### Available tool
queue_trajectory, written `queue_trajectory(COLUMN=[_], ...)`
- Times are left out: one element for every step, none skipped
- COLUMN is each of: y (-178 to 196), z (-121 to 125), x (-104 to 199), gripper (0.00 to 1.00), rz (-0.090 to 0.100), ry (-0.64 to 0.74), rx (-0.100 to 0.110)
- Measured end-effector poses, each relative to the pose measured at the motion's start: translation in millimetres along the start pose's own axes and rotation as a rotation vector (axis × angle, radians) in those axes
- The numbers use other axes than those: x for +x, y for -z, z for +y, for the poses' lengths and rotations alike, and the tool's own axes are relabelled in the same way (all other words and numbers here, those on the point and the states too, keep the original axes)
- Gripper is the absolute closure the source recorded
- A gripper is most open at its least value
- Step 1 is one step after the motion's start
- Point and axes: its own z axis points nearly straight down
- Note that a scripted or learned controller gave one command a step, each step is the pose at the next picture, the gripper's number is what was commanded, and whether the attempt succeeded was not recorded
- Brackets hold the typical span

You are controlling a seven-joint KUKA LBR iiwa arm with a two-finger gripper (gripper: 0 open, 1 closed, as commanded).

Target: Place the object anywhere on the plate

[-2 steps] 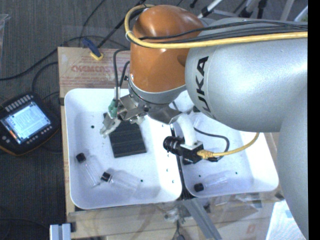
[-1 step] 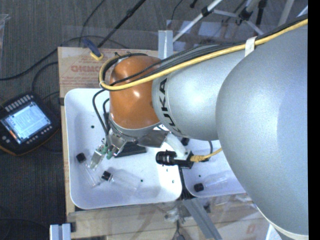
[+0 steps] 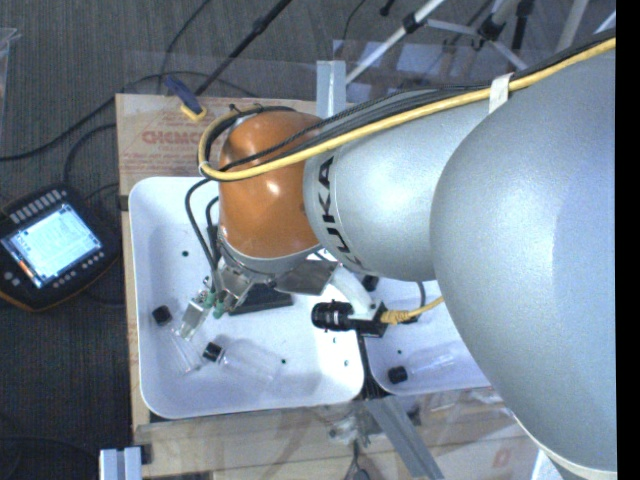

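1. Dark carpet surrounds the bench, with black cables trailing across it and a handheld control screen [image 3: 50,248] glowing at the left edge.
2. Two shallow white bins sit side by side; the left bin [image 3: 150,268] is smooth, glossy plastic with rounded corners, and the right bin [image 3: 400,388] is mostly hidden under my grey arm.
3. My gripper [image 3: 200,313] hangs low over the left bin, below the orange band [image 3: 262,188], angled toward the bin's lower left. Whether my jaws are apart or together I cannot tell; they are too small and cluttered here.
4. Just beside my tips lie clear plastic bottles [image 3: 245,360] with small black caps, on their sides on the bin floor, so I judge one of them is the object I am meant to take. A loose black cap [image 3: 161,315] rests nearby.
5. I can make out no plate from this slant.
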Motion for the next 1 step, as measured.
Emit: queue_trajectory(y=[0.0], z=[0.0], x=[0.0], gripper=[0.0], rz=[0.0], ry=[0.0], rx=[0.0])
